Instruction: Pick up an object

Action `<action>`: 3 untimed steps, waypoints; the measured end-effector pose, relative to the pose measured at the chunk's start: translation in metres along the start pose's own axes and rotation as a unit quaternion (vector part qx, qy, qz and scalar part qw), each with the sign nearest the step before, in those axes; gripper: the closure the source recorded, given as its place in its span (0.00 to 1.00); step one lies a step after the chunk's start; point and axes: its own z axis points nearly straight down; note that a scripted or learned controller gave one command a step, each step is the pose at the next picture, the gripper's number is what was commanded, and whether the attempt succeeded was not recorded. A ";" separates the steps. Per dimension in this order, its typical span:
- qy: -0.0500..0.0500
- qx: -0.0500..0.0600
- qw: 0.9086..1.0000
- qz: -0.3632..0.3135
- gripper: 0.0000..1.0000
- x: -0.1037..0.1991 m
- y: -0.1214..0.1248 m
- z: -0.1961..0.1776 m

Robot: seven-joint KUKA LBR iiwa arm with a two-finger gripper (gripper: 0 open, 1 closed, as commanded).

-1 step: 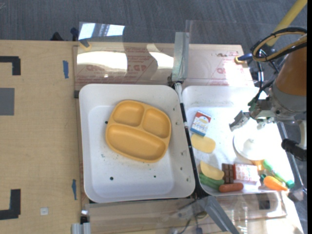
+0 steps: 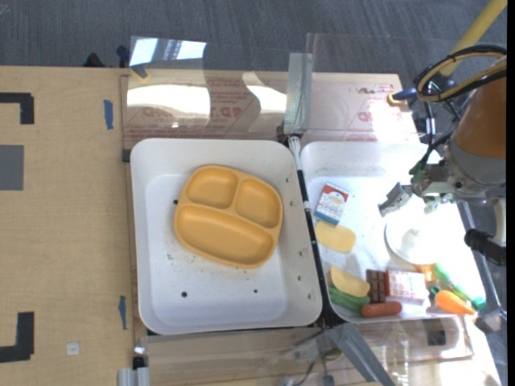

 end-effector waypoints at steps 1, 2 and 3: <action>-0.001 -0.003 0.990 0.141 0.00 -0.030 -0.005 -0.061; -0.001 -0.002 0.990 0.141 0.00 -0.029 -0.006 -0.059; -0.001 0.001 0.968 0.252 0.00 -0.033 0.077 0.023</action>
